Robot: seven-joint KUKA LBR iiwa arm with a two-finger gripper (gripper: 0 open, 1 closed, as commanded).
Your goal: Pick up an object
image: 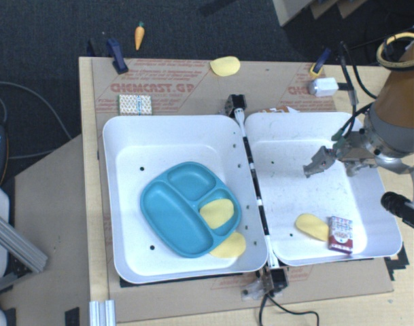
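Yellow lump (pixel 311 227) lies beside red packet (pixel 340 234); gripper (pixel 321 163), apparently open and empty, hangs above them: descend centred on one, avoiding both.

Right bin (pixel 288 138): floor open across its far and left parts; yellow piece (pixel 312 226) and red-white packet (pixel 340 234) crowd the near right corner. Left bin (pixel 125 148): blue divided plate (pixel 183 209) fills centre, margins free.

I see the bench (pixel 193 80) bearing two white bins (pixel 125 182) side by side, a yellow piece (pixel 225 66) at its far edge, and a patterned packet (pixel 135 104) near the far-left corner.
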